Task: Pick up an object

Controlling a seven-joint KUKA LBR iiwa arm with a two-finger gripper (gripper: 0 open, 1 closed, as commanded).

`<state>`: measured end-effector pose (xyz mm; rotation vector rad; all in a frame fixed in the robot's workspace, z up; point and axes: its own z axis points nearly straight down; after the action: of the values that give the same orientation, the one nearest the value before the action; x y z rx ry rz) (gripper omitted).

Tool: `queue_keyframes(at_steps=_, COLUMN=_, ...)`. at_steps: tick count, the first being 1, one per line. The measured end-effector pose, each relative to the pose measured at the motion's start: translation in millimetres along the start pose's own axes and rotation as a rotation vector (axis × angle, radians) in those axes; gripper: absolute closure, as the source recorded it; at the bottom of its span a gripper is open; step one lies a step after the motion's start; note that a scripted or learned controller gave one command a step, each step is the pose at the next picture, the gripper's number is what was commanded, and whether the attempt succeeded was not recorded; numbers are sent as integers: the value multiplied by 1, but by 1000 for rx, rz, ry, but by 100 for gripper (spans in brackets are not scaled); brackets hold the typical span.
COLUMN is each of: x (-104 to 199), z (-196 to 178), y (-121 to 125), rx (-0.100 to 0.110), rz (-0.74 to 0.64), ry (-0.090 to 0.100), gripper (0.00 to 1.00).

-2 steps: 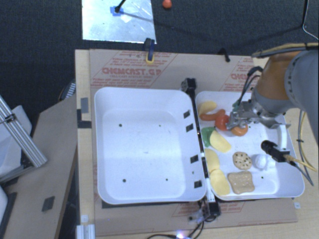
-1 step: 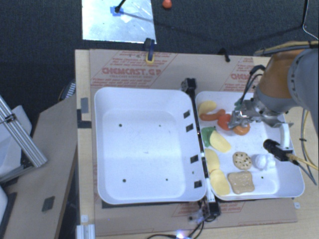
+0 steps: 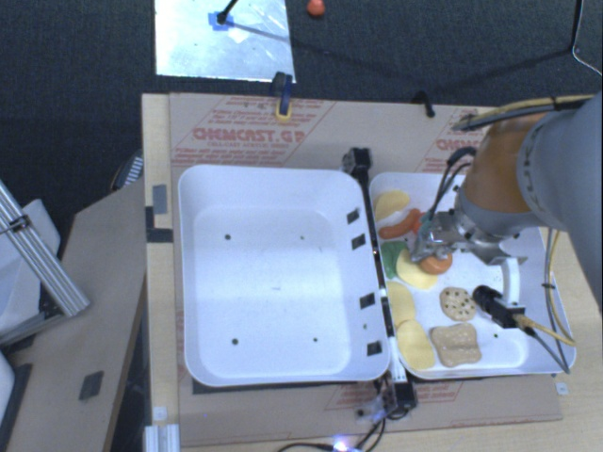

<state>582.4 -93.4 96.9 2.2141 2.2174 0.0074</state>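
Pincer [image 3: 431, 249], its opening impossible to tell, stood low in the right bin [image 3: 533, 354] over the orange piece [image 3: 435, 264] just beneath it; judged step: grasping, next a closing and lift.

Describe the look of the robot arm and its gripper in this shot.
The arm is a thick, rounded grey body with an orange band above the wrist. Dark cables run along the wrist toward the gripper, a small metallic silver and black unit. A black part with yellowish cables sticks out below the wrist.
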Motion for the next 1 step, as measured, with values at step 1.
queue_keyframes(at_steps=1, x=2, z=6, y=5, rx=-2, rz=-2, ry=-1, gripper=100)
